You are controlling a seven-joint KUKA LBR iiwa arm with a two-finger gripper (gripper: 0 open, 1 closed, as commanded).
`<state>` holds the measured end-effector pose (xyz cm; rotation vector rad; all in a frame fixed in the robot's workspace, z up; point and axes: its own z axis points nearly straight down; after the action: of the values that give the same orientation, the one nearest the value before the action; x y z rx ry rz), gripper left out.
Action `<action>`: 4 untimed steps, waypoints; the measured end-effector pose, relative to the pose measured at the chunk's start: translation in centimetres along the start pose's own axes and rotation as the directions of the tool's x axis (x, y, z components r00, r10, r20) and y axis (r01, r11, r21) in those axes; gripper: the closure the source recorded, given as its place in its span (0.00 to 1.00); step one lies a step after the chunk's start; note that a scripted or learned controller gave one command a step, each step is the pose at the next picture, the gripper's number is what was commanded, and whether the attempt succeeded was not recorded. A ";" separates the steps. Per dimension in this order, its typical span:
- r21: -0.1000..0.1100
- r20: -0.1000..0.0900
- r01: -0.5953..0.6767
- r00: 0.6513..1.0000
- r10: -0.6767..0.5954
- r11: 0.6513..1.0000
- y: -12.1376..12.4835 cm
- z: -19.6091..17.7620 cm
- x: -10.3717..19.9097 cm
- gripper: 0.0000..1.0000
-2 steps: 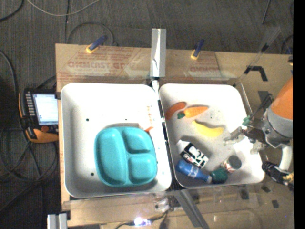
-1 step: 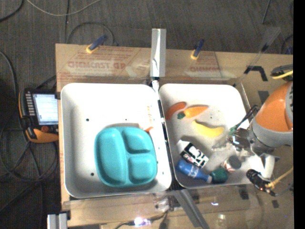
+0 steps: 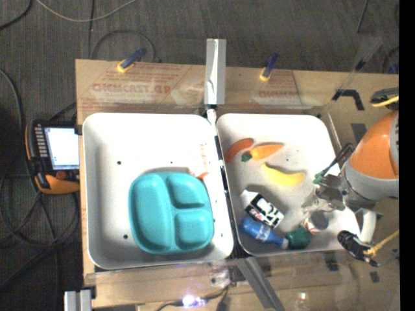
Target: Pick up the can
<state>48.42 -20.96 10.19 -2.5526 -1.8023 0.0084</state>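
Down at the right bin's (image 3: 324, 125) near right corner, the gripper (image 3: 318, 218) hangs over the can (image 3: 318, 220); whether it is open or closed I cannot tell. Left of the can lie a green-capped blue bottle (image 3: 262, 232) and, farther off, a banana (image 3: 285, 174).

Bench (image 3: 97, 83) bears 2 white bins (image 3: 104, 148).

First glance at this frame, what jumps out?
The turquoise compartment tray sitting alone in the left white bin. Then the clutter in the right white bin: orange carrot-shaped toy, yellow banana, blue bottle. The grey arm with an orange band hangs over that bin's right edge.
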 end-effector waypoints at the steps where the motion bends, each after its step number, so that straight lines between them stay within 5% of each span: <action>1: -0.011 0.007 -0.269 0.963 0.269 0.963 -0.1 -10.1 -0.2 1.00; 2: -0.011 0.007 -0.269 0.963 0.269 0.963 -0.1 -10.1 -0.2 0.00; 3: -0.008 0.004 -0.320 0.947 0.320 0.947 -0.3 -1.8 0.2 0.00; 4: 0.000 -0.009 -0.357 0.934 0.357 0.934 0.1 0.5 0.2 0.00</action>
<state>48.61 -20.76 9.69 -2.8354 -1.3079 -0.0002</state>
